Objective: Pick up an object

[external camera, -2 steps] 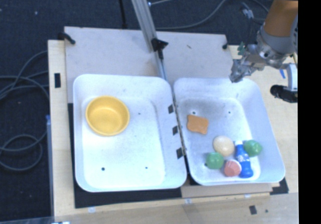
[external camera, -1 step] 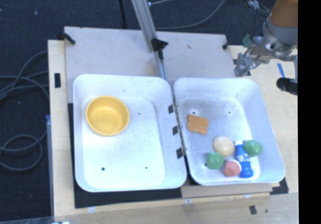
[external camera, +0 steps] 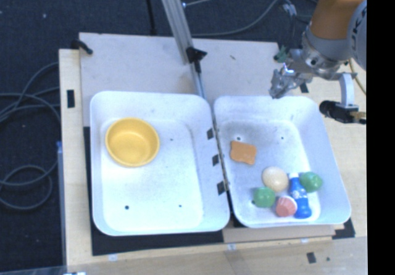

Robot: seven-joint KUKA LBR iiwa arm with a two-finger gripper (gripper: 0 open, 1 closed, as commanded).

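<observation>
Gripper [external camera: 282, 86] above far rim of right bin [external camera: 321, 144], nothing between fingers; open or closed, cannot tell. In right bin: orange block [external camera: 243, 152] mid-floor; cream ball [external camera: 274, 178], green balls [external camera: 264, 197], blue bottle [external camera: 299, 195] clustered at near corner. Yellow bowl [external camera: 132, 141] left of right bin.

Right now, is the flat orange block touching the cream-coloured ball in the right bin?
Apart. The camera view shows bare white bin floor between the flat orange block and the cream-coloured ball lower right of it.
</observation>
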